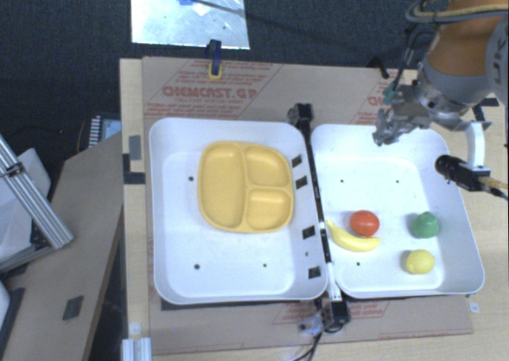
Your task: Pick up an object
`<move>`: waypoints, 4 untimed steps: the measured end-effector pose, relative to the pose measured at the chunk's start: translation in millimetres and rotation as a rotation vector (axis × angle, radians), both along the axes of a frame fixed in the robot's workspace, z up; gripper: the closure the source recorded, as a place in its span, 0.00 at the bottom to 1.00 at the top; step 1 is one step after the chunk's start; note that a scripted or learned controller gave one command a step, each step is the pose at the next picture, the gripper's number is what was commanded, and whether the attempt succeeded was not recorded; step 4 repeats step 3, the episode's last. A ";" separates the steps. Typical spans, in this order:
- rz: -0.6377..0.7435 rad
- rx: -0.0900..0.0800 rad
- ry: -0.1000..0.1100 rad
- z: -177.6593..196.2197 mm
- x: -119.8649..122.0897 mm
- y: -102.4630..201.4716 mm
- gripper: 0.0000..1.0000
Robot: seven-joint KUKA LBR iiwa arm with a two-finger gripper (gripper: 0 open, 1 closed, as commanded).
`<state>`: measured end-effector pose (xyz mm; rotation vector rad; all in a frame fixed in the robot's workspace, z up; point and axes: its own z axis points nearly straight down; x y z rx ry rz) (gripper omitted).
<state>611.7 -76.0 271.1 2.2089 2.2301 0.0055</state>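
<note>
Left bin point(171, 216): yellow divided plate point(244, 186). Right bin point(457, 216) (near half): banana point(352, 238) touching tomato point(365, 223), then green fruit point(425, 225), lemon point(418, 261). Gripper point(387, 133) above far rim; finger state indeterminable.

Grey arm point(465, 73) with orange band, black cables.

A yellow divided plate point(244, 187) sits in the left white bin point(171, 272). Right of that plate, the other white bin point(457, 272) holds a red tomato point(365, 223), yellow banana point(352, 238), green fruit point(425, 225) and yellow lemon point(418, 261).
</note>
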 end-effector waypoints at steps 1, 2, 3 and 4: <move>-0.001 0.000 0.003 -19.5 12.0 53.8 1.00; 0.000 0.000 0.003 -36.8 22.5 102.7 1.00; -0.001 0.000 0.002 -32.8 27.0 148.4 1.00; -0.001 0.000 0.002 -32.8 27.0 148.4 1.00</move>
